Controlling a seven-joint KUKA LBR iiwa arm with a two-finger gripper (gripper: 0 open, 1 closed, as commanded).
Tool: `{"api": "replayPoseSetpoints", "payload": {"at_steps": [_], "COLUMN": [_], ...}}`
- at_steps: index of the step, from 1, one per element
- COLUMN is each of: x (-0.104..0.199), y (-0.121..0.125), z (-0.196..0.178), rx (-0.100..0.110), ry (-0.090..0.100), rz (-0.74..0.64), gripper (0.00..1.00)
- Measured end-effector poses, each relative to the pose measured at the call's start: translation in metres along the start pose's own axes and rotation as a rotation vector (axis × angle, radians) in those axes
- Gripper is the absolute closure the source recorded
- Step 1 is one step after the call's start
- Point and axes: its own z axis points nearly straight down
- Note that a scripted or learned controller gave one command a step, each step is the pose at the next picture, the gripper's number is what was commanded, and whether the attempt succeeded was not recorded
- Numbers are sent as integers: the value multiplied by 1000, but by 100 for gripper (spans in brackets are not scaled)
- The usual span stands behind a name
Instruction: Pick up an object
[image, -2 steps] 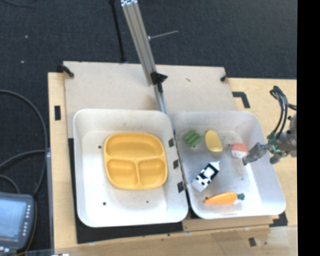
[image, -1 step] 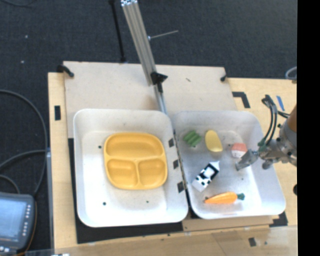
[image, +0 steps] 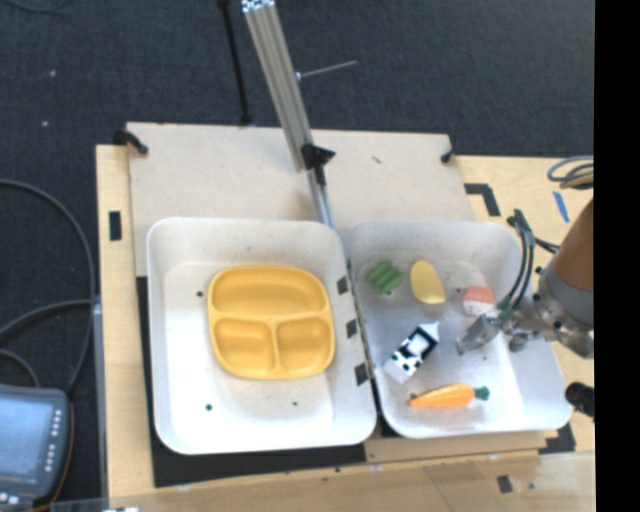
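Gripper (image: 483, 332) low in right bin (image: 540, 400), fingers near together, nothing between them. Red-white toy (image: 478, 297) just beside it. Carrot (image: 443, 397), cow block (image: 412, 352), yellow lump (image: 427, 282) near. Grab might miss, push toy away.

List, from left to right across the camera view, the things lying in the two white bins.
yellow divided plate → green toy → black-and-white toy → yellow lemon-shaped toy → red-and-white toy
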Motion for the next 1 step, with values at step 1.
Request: {"api": "replayPoseSetpoints", "payload": {"at_steps": [1], "x": [4], "y": [-4], "z": [44], "rx": [0], "ry": [0], "rz": [0], "gripper": [0]}}
